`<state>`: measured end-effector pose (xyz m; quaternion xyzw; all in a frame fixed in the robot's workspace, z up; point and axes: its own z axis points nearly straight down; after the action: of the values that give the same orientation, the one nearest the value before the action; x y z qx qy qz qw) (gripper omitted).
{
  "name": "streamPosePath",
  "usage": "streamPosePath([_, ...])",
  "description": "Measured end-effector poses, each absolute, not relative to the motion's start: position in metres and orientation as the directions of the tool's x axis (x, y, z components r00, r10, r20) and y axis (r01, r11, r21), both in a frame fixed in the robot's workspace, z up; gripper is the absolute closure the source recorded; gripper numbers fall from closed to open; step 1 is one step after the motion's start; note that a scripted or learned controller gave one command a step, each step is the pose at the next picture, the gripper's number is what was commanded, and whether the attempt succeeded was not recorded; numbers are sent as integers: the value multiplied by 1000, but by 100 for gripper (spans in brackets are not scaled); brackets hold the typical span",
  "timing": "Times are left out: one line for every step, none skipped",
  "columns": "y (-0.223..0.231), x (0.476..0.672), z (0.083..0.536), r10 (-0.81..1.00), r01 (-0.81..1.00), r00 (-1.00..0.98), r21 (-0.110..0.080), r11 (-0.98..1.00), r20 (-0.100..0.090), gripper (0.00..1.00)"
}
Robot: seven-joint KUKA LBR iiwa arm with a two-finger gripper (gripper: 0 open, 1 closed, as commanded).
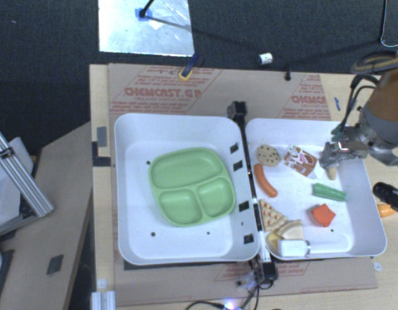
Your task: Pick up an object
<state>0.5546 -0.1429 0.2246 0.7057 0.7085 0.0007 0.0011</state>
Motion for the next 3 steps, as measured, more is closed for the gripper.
streamPosePath([-86,563,216,1000,1000,-10,1,10,2,100])
streamPosePath([-32,567,209,1000,1000,-10,1,10,2,100])
streamPosePath([14,572,224,1000,1000,-10,2,10,2,100])
